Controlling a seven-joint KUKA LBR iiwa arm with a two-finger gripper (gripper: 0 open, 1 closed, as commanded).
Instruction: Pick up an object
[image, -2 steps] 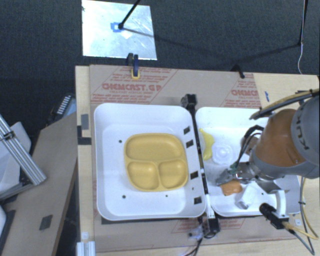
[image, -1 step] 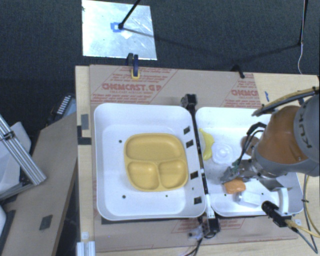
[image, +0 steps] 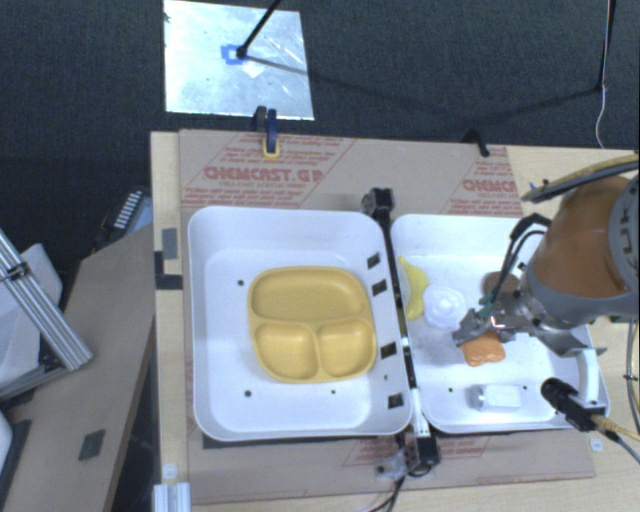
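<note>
The two-finger gripper (image: 484, 327) sits low in the right white bin (image: 440, 232), directly over a small orange rounded object (image: 483, 349) near the bin's centre; whether it grips the object cannot be told. A yellow three-compartment plastic tray (image: 305, 323) lies mid-left bin (image: 215, 300).

My grey arm with its orange band (image: 590, 250) reaches in over the right-hand shallow white bin (image: 440, 420), and my gripper (image: 480, 325) hangs low just above a small orange rounded object (image: 484, 349). Beside it to the left lie a pale translucent round piece (image: 444, 305) and a yellow banana-shaped toy (image: 413, 285). A small white rectangular block (image: 498, 397) rests near the bin's front. The left-hand shallow white bin (image: 215, 400) holds a yellow plastic three-compartment tray (image: 308, 323). Both bins sit on a brown printed cardboard sheet (image: 290, 170).
</note>
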